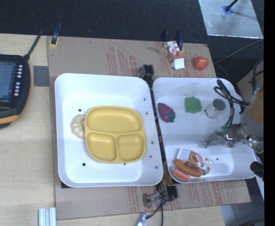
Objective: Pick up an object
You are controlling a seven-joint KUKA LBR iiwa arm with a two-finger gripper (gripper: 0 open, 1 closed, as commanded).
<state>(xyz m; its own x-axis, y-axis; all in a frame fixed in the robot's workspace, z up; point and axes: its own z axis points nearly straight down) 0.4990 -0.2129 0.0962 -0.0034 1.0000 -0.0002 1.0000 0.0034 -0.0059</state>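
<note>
I see the arm (254, 108) cut off at the right edge, and the yellow tray (114, 133) half hides a beige object (76, 125).

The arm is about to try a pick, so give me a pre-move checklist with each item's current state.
1. End effector over the right bin: ok, low near its right side.
2. Nothing held between the fingers: ok, none seen there.
3. Finger opening: cannot tell.
4. Nearest targets apart from each other: not ok, the hot dog and snack packet touch.
5. Free-standing options: ok, green piece and purple grapes lie separate.
6. Yellow tray outside the path: ok, in the left bin.
</note>
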